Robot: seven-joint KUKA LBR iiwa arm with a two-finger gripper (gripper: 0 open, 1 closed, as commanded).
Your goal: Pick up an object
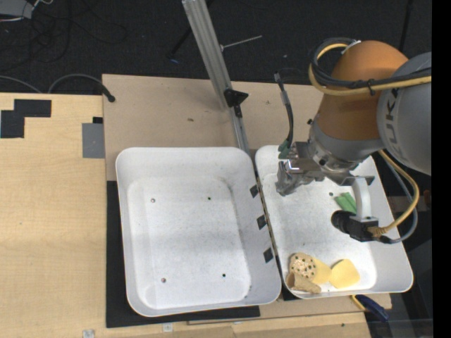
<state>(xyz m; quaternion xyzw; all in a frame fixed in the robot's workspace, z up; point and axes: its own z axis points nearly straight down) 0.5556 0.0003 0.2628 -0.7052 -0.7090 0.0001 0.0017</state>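
The two-finger metal claw (287, 183) is seen lowered over the far left part of the right-hand shallow white bin (394, 273), close to the divide between the two bins; whether its fingers are wide or narrow cannot be told, and nothing is seen held between them. The objects to be picked are found in the same bin, well apart from the claw: a tan, speckled, cookie-like piece (302, 265) lies at the near left corner, with a pale yellow, rounded, soft-looking piece (343, 274) just beside it on the right, the two appearing to touch. A small green object (345, 202) is seen further right, near the middle of the bin, partly hidden by the arm's hardware. Above the claw, the grey arm with its orange band (363, 83) is seen reaching in from the right, with black and yellow cables looped around it. The left-hand shallow white bin (141, 167) lies alongside. Both bins rest on a light wooden bench (49, 210), and a slanted aluminium rail (211, 55) rises beyond them.
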